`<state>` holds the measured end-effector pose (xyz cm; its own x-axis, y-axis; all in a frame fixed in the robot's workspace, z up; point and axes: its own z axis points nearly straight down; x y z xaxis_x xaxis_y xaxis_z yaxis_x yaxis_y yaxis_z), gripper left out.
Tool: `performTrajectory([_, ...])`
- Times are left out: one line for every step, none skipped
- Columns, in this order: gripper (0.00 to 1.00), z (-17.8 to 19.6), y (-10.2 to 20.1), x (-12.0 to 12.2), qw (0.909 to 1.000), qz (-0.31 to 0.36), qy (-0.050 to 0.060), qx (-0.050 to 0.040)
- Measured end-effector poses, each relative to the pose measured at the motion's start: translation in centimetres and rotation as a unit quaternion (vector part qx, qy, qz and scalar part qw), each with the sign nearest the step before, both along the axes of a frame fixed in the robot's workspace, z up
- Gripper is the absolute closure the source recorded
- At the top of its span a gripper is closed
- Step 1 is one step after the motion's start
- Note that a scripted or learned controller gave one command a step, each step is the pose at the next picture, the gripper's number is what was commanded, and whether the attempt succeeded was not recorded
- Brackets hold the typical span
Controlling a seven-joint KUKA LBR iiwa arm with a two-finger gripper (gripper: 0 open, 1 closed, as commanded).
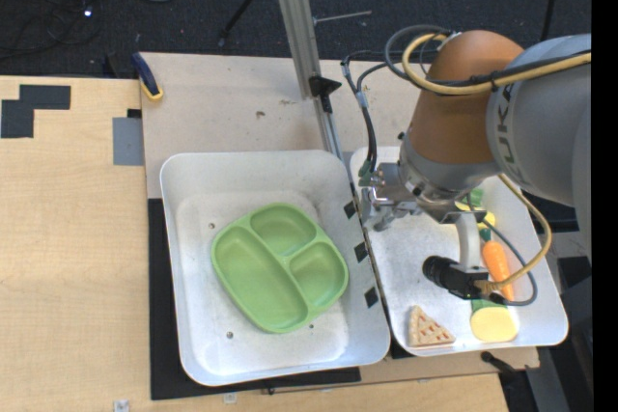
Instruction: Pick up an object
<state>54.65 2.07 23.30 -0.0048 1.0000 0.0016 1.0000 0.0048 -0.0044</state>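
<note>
Right bin, half under the arm

The arm (463,130) covers the far half of the right bin (401,275) and runs off the right edge. A yellow-green scrap (474,202) peeks from beneath it, perhaps part of the orange carrot (496,262) — unclear. On the surface (241,101), a small blue-and-yellow thing (147,78) is too small to name.

The moulded plastic three-compartment plate (280,267) is a plain light green. Both shallow plastic bins, the left bin (188,183) and the right bin (546,328), are white. The small triangular wedge (429,328) is tan with a reddish-brown criss-cross pattern. The tapered carrot-shaped toy (495,260) is orange, the rounded soft-looking lump (494,323) yellow. The robot arm (550,121) is grey, its band (468,106) orange. The wooden bench top (68,236) is pale tan.
</note>
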Motion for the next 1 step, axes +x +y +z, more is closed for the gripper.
performTrajectory([1.0, 0.18, 4.93, 2.0, 1.0, 0.0, -0.001, -0.0001])
